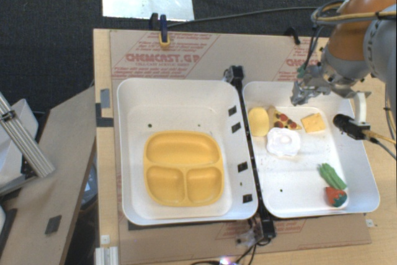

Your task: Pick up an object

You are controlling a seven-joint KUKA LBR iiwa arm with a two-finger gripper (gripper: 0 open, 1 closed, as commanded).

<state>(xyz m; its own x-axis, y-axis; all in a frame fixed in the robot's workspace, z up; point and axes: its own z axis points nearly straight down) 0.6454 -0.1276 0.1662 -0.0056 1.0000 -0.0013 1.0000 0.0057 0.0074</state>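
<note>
So from the camera view we've got the gripper (302, 95) hanging over the back edge of the right bin (366, 186), just behind the little cluster of food toys. Honestly we can't tell if it's open or closed from this angle, it's just a grey blob against the rim. Nothing looks to be in it though.

All the candidates are sitting on the bin floor: the yellow piece (258, 121), the small red and yellow bit (285, 120), the cheese wedge (313, 123) and the white fried egg (283, 142) bunched near the back, and the green and red veggie (334, 184) well apart at the front.

The left bin (133, 152) just has the yellow divided plate (183, 167).

So our read: nothing picked yet. We're at the approach stage at best, with the descent, grab and lift all left to do.
</note>
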